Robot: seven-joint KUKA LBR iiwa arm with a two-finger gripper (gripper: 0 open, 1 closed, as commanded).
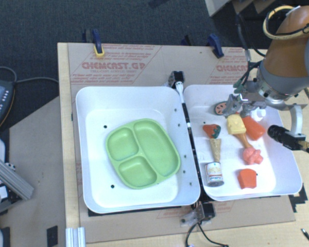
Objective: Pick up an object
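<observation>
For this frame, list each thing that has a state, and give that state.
green divided plate: right way up in left bin, compartments bare
small can: upright, right bin
cone: lying on its side
pink toy: lying loose, apart from arm
gripper: low over right bin's far end

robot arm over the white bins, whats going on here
A grey and orange arm reaches in from the right over the right bin, which holds small toy foods: a yellow piece, orange pieces, a pink piece, a cone, a strawberry and a small can. Its gripper is near the bin's far side, above the yellow piece, with nothing visibly held. The left bin holds a green divided plate.
</observation>
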